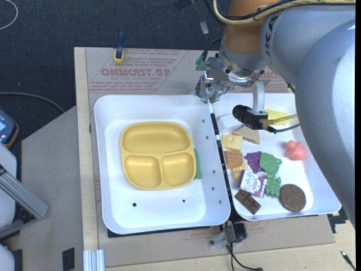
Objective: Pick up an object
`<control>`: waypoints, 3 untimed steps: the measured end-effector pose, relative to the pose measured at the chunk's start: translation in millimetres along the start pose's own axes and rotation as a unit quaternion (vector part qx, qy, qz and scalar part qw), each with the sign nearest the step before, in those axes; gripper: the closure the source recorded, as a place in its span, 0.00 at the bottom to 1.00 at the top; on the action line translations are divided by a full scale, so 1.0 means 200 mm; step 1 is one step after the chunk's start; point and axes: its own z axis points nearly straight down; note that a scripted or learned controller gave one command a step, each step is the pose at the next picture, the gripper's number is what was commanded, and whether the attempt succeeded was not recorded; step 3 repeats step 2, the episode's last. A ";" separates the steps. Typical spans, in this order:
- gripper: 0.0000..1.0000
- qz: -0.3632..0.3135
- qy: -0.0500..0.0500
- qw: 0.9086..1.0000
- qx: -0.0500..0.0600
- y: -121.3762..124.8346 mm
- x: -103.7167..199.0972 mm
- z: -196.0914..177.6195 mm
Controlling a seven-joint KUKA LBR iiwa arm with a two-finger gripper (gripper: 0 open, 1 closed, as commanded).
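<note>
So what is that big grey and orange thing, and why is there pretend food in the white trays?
That is a robot arm, photographed by one camera looking down from above. At its end is a gripper, a kind of hand for picking things up, hovering over the line where the two white bins meet. The left bin holds a yellow divided plate. The right bin holds toy food, such as a brown cookie, purple grapes and a pink piece.

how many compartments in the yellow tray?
3 in the yellow tray, left bin: one wide across the far side, two smaller side by side at the near side.
</note>
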 end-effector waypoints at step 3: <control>1.00 0.001 0.000 1.000 0.003 -0.05 -0.04 -0.07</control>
